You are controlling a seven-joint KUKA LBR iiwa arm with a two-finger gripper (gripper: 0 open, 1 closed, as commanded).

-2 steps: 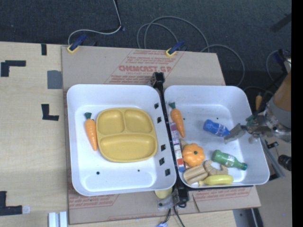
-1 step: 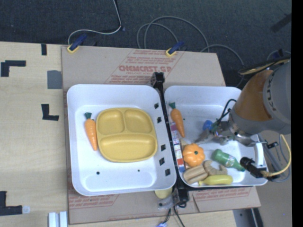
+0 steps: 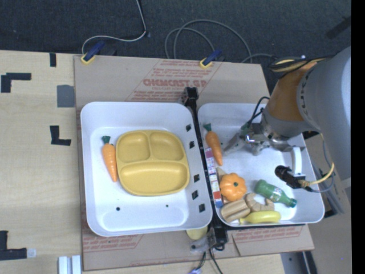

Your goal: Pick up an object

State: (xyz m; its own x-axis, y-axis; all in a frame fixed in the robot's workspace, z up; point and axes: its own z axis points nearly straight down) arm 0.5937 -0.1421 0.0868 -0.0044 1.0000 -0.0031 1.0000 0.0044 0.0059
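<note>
Hovering gripper (image 3: pixel 242 138), carrot (image 3: pixel 213 146) beside, pumpkin (image 3: pixel 232 186) near

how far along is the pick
Early. The gripper is low in the right bin, near the carrot, with nothing seen between its fingers. The pumpkin, bottle and banana lie untouched. Grasp and lift remain.

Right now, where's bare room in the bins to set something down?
Left bin: the floor strip in front of the yellow divided plastic plate. Right bin: the patch between the tool and the orange toy pumpkin. Its front corner is crowded.
</note>
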